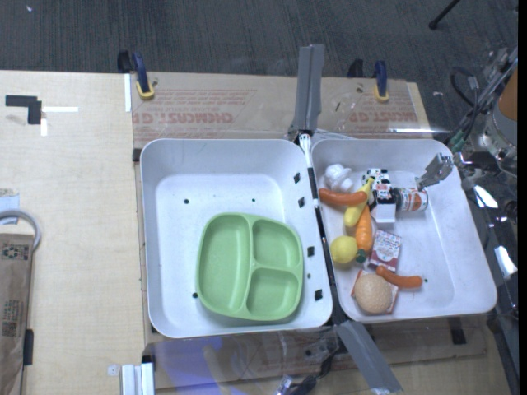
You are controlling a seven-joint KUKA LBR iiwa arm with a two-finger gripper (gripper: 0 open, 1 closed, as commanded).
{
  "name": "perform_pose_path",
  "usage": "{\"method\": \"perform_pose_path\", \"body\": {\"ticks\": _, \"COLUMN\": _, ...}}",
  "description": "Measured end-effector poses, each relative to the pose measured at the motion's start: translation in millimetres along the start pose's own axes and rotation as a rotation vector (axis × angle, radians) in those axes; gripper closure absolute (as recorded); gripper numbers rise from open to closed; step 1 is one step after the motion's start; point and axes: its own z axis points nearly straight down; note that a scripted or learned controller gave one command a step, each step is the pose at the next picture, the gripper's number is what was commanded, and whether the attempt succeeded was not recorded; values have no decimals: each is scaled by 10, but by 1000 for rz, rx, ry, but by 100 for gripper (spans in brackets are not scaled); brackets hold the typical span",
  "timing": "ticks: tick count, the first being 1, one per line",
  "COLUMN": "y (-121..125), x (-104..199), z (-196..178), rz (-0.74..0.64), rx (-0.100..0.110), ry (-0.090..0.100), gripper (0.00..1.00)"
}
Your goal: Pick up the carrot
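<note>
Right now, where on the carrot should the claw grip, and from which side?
Probably from above, across the carrot's thick middle. It lies flat, pointing along the bin, wedged between the banana, the lemon and the red packet, so its ends are crowded. The claw sits up-right of it.

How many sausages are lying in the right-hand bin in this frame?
2. One sausage lies near the top of the right bin, below the white object; the other sausage lies lower down, beside the bun. More could be hidden under the pile.
</note>
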Motion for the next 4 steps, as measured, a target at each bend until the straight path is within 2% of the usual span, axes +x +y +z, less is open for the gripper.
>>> {"method": "perform_pose_path", "body": {"ticks": 1, "y": -103, "x": 577, "z": 998, "rz": 106, "rx": 1, "ry": 1, "gripper": 0}}
{"method": "perform_pose_path", "body": {"ticks": 2, "y": -209, "x": 1045, "z": 1236, "rz": -232, "rx": 0, "ry": 1, "gripper": 0}}
{"method": "perform_pose_path", "body": {"ticks": 3, "y": -208, "x": 1027, "z": 1145, "rz": -227, "rx": 0, "ry": 1, "gripper": 100}}
{"method": "perform_pose_path", "body": {"ticks": 4, "y": -355, "x": 1463, "z": 240, "rz": -65, "rx": -1, "ry": -1, "gripper": 100}}
